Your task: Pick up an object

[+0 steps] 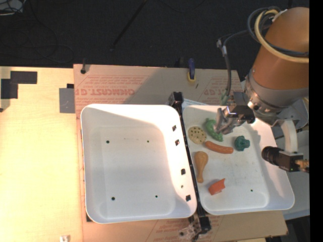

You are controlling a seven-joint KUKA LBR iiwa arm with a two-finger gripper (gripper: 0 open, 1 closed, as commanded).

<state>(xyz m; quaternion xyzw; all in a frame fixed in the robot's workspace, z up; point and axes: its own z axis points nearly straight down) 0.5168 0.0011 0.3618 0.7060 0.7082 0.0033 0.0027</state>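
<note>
White plastic bins, two, side by side on the surface: the left bin (131, 205) lies well away from the hand; the right bin (275, 198) lies directly beneath it.

Arm (282, 49), grey with orange band, entering over the right bin's far corner.

Hand (225, 124), metallic, lowered into the far part of the right bin. Whether its fingers are spread or pressed together cannot be told; nothing is visibly held.

Contents of the right bin, candidates for pickup:
- Orange carrot-like piece (219, 147), just in front of the hand.
- Tan drumstick-shaped piece (201, 164), further forward.
- Green leafy piece (212, 129), touching or just beside the hand; the likeliest target.
- Round tan perforated disc (197, 133), close beside the green piece, toward the divider.
- Teal knobbed piece (241, 143), near the hand, on its arm side.
- Red wedge (217, 186), farthest forward.

Risks, as judged: the green piece, disc and carrot crowd together, so the hand may pinch two at once or nudge one aside. The green piece looks low and irregular; a closing grip could slip off it and come up with nothing.
</note>
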